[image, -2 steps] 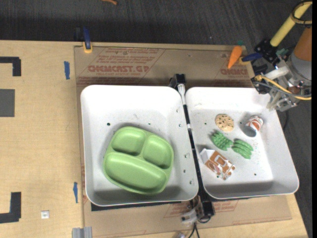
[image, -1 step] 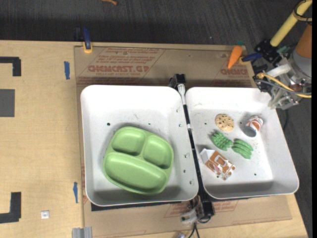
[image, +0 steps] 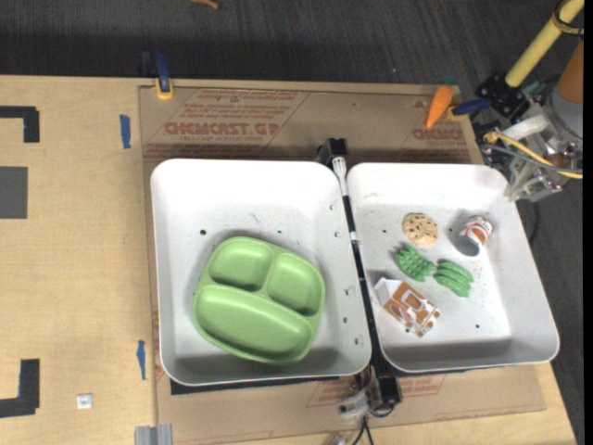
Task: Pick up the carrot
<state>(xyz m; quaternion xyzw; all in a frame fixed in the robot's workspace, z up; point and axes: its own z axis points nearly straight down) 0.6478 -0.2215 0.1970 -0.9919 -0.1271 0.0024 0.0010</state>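
Orange carrot (image: 439, 106) with a green top lying on brown board (image: 222, 119) showing red letters, two white bins (image: 176, 248) sitting side by side, light green tray (image: 259, 298), tan cookie (image: 420, 229) showing dark dots, two green veggies (image: 414, 264), orange-and-white packet (image: 408, 307)

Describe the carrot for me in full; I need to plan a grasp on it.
The carrot is small and orange with a green tuft at its top end, and looks like a plastic toy. It lies outside both bins, on the brown board just beyond the right bin's far rim, tilted with the green end up and to the right. Only the board touches it.
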